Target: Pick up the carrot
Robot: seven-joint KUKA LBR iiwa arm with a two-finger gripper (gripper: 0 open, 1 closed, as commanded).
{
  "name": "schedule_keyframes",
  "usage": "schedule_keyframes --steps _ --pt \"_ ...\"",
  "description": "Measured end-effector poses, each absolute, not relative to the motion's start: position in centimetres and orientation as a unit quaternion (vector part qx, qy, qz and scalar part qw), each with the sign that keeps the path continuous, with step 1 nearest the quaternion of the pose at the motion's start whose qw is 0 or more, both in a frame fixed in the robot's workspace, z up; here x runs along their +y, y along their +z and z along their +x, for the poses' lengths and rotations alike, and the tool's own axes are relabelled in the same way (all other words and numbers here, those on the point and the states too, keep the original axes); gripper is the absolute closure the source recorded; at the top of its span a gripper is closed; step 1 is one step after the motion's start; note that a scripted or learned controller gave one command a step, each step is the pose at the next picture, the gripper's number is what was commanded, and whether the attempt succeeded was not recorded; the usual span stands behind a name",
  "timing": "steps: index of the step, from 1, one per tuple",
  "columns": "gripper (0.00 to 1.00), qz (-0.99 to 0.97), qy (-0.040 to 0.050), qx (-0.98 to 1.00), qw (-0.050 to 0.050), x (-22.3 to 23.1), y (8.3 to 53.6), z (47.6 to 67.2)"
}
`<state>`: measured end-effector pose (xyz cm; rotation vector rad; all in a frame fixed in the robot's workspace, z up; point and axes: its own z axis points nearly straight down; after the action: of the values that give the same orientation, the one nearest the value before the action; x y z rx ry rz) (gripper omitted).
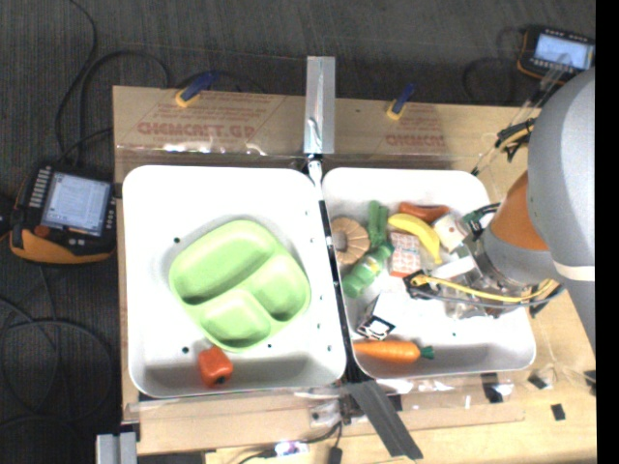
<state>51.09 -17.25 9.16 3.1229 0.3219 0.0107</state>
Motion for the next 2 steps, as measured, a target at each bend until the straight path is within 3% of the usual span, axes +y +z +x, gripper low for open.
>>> schedule_keyframes --steps 2 --pt "1.0 0.994 -0.0028 0.105 -0.001 -17.05 10.67 50.84"
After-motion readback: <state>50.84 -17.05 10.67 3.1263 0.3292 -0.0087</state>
